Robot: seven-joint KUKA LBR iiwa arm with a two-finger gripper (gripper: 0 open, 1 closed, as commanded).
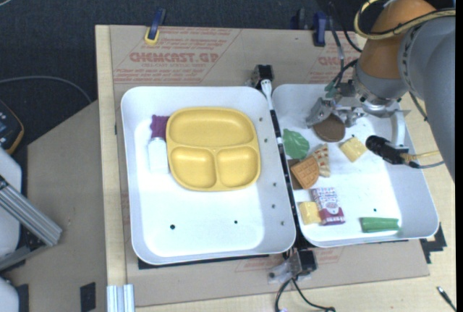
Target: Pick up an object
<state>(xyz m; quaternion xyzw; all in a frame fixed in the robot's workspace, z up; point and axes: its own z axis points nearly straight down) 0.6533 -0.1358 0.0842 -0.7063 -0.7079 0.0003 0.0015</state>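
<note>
While the fingers point(331, 114) hover, a brown disc point(330, 129) lies beneath.

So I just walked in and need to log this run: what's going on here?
The grey arm has its gripper down in the right bin, right over a brown round object near the bin's far side. Other small items lie scattered there. The left bin holds a yellow divided tray.
</note>
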